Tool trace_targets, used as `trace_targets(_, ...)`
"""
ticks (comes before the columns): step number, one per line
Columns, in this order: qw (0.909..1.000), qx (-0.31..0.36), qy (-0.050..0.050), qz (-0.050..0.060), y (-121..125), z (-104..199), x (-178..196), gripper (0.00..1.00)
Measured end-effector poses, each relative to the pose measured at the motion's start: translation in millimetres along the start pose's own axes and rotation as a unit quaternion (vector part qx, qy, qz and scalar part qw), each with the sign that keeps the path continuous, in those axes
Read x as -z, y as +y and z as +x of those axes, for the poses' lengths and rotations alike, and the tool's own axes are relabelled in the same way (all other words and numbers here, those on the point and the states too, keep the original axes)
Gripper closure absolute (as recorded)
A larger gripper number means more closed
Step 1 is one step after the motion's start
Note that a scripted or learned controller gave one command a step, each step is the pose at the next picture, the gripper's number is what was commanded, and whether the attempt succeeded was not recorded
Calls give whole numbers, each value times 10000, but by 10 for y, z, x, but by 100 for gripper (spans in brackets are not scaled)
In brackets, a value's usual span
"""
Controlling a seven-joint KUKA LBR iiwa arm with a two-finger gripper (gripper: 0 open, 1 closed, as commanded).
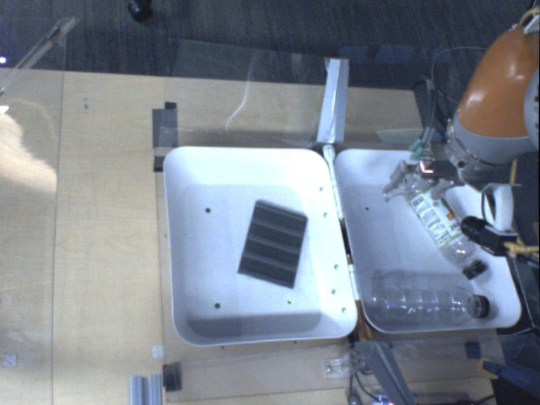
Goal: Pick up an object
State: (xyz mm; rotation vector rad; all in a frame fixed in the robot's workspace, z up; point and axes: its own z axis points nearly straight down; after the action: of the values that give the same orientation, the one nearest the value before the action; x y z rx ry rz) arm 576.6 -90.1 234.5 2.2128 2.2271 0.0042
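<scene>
The claw (411, 178) sits low over the far part of the right bin (363, 226), a small cluster of metal parts at the end of the arm (498, 91); how far its fingers are spread cannot be told, and nothing can be seen caught between them. The arm comes in from the right edge, its rounded orange band high at the upper right with a grey section beneath it, bent down toward the bin.

Going from the left: the pale wooden desk (93, 251) carries two shallow white bins set side by side, touching along their inner edges. The left bin (186, 226) holds one thing, a dark ribbed rectangular pad (272, 243), lying flat near the middle of the bin and turned at a slight angle, well apart from every wall.

The right bin holds two clear plastic bottles. One, the labelled bottle (439, 222), lies slantwise just beside the claw, its upper end close under the metal parts and its dark cap pointing toward the near right corner; whether the claw touches it cannot be told. The other, the larger clear bottle (422, 302), lies on its side along the near wall, dark cap toward the right, well apart from the claw
</scene>
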Motion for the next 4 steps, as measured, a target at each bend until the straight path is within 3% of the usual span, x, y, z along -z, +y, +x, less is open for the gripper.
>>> trace_targets(1,9990,453,-3,-1,-23,-551,-487,0)
trace_targets(2,9999,-124,-8,-33,-214,-92,817,0)
trace_targets(3,9998,223,-8,-9,-139,-495,322,0)
trace_targets(4,9993,381,-4,-3,-98,-358,-447,0)
